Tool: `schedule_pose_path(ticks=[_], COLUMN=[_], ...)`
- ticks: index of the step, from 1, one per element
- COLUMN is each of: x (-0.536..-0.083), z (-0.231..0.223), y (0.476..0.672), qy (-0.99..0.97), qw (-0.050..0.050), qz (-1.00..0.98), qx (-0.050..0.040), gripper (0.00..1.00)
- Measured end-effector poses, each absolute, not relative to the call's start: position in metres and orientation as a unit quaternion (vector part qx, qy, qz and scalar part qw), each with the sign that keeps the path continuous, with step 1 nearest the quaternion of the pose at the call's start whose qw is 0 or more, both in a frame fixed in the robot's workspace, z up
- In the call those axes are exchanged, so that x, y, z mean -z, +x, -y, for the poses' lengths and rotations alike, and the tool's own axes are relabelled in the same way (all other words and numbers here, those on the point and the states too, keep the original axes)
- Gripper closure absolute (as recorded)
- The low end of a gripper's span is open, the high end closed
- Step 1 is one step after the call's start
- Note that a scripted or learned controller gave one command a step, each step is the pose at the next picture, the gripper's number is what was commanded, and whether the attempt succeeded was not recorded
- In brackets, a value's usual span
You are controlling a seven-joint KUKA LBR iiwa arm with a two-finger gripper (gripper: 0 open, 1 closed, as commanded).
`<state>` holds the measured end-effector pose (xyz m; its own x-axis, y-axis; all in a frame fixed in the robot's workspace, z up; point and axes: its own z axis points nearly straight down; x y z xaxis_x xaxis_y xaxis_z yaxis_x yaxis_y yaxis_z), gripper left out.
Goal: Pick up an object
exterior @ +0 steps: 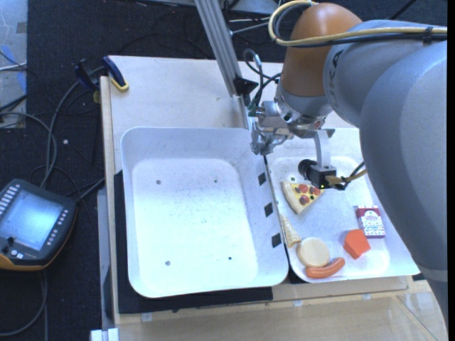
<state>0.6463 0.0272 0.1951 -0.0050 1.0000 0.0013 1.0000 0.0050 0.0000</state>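
The right bin (398,258) holds several toy foods. A pizza slice (301,195) lies near its left wall, with a pale cone (288,229) below it. Nearer the front are a round beige bun (313,251) and a red sausage (325,268). An orange block (356,244) and a small red-and-white box (370,221) sit to the right. My gripper (261,145) hangs over the far end of the wall between the two bins, up and left of the pizza slice. Nothing shows in its grasp.
The left bin (142,144) is white with a speckled floor. The grey arm and its orange band (313,41) cover the right bin's far right part. A black part with a yellow cable (318,172) hangs above the pizza. A slanted metal rail (217,34) stands behind.
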Motion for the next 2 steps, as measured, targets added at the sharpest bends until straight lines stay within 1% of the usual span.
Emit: schedule_pose_path(ticks=[1, 2], x=[-0.195, -0.196], z=[-0.090, -0.067], y=[0.625, 0.566], qy=[-0.705, -0.707], qw=[0.001, 0.000], qz=[0.709, 0.707], qx=[0.0004, -0.0001], gripper=[1.00, 1.00])
